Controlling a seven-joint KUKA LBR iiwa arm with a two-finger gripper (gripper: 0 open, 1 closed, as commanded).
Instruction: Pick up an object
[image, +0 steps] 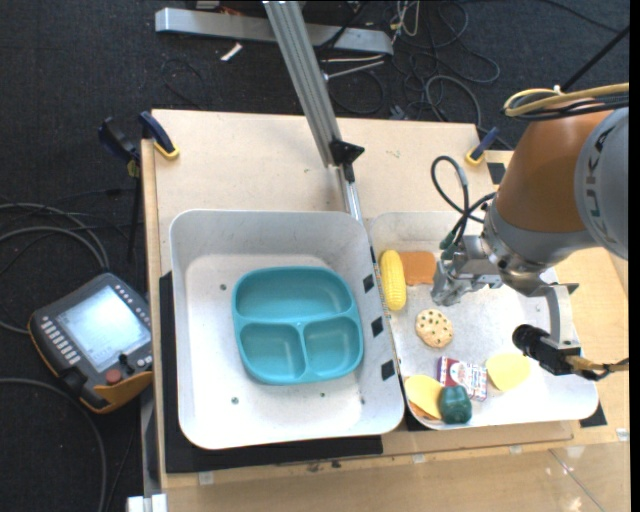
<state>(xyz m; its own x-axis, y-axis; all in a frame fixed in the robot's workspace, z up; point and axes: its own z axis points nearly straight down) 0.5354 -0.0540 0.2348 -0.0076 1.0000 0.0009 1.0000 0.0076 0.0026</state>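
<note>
Right bin (560, 400): gripper (447, 288) low over the floor near the bin's 10 o'clock corner; finger spread cannot be told from this angle. Nothing seen between the fingers. Round tan cookie with dark chips (434, 327) lies just at the gripper's 6 o'clock. Yellow corn cob (393, 279) at its 9 o'clock, flat orange block (418, 267) beside it. Small red-and-white carton (463, 377), dark green lump (455, 405) and yellow wedge (508, 371) toward 5 o'clock. Left bin (190, 300): teal three-compartment plastic tray (297, 324).
</note>
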